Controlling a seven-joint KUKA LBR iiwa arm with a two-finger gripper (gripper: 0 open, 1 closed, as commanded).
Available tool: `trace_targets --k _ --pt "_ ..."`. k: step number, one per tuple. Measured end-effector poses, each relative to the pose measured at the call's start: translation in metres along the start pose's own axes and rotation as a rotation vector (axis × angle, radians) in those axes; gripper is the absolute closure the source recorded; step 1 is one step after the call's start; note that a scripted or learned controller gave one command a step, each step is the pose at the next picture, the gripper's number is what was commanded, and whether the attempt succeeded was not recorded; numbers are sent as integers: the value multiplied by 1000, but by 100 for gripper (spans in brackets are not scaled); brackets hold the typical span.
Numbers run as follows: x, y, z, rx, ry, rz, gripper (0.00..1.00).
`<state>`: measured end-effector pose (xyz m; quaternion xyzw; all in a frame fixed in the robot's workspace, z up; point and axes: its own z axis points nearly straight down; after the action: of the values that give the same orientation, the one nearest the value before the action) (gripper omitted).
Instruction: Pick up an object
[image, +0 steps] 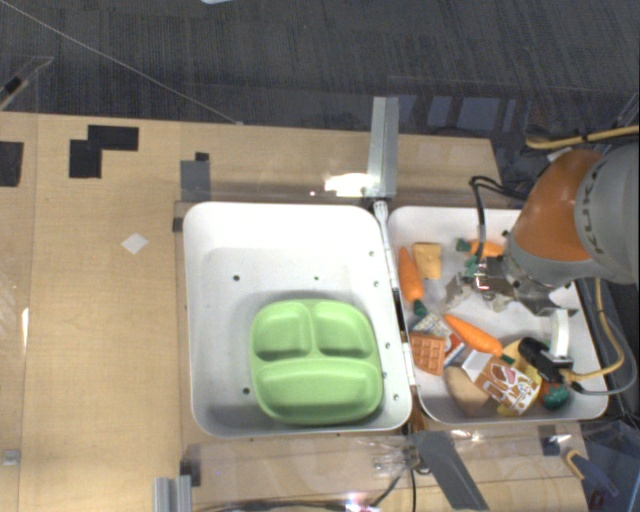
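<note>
My gripper (474, 284) hangs low over the middle of the right bin (593, 408), reaching in from the right under the orange band of the arm (552, 215). Toy foods lie around it. An orange carrot (473, 334) rests just below it. A second carrot (408, 274) and a tan bread piece (428, 260) lie to its left by the bin's left wall. A small orange and green piece (470, 245) sits just behind it. Nothing shows held in the gripper.
Toward the right bin's front lie a waffle square (427, 353), a tan roll (461, 389), a printed snack packet (505, 385) and a small green item (556, 397). The left bin (215, 240) holds a green divided plate (316, 361).
</note>
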<state>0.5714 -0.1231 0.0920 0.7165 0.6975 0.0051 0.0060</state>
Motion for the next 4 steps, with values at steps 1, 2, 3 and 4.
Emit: trace_targets --k 1,2,3,4 --pt "2 3 -13 -8 2 -3 100" --pt "2 3 -13 -7 2 -3 0" --pt "0 -30 -1 -7 0 -78 0" --pt "11 -27 -2 -6 -5 -25 0"
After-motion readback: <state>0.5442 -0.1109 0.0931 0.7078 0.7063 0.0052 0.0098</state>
